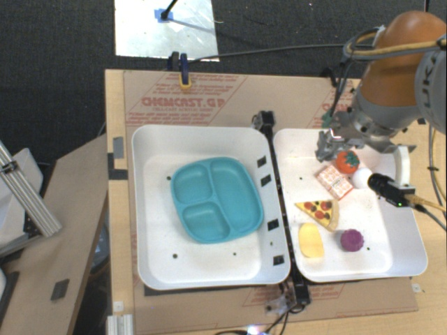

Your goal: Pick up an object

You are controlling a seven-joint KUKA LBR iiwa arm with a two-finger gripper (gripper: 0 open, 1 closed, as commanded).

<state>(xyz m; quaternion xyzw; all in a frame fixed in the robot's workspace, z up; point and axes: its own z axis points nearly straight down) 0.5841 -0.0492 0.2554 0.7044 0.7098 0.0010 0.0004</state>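
Two white bins: the left bin [150, 257] holds one teal divided plate [216, 199], the right bin [405, 257] one tomato [347, 162], one pink checkered block [334, 181], one pizza slice [319, 211], one yellow piece [311, 241] and one purple piece [351, 239] at five o'clock.

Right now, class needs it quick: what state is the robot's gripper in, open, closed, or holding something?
Gripper: cannot be told. It hangs over the right bin, beside the toy tomato.

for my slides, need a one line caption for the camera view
Gripper hovers by a toy tomato in the right bin; teal tray in the left bin.
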